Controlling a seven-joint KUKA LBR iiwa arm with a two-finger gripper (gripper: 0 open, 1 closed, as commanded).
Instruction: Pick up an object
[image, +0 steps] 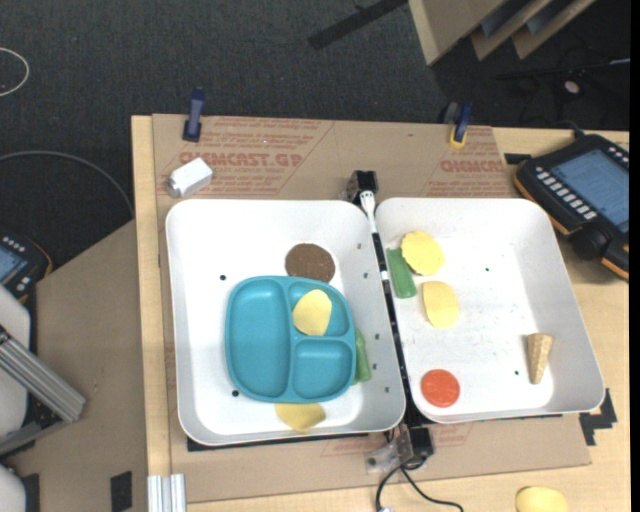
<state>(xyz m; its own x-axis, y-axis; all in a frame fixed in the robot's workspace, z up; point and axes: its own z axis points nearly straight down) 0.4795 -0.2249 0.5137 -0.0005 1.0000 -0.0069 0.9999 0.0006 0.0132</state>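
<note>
In the right bin (560, 250), near its right wall, lay a tan cone (539, 357), its long axis running front to back and its tip pointing toward the near rim. Well to its left lay a red disc (440, 387), two yellow pieces (439, 304) and a green strip (401, 272). The left bin (190, 300) held a teal divided plate (262, 340) and a brown disc (310, 262).

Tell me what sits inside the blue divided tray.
One yellow piece lies in the blue tray, in its upper right compartment. A green item peeks beside its right rim, mostly hidden.
</note>
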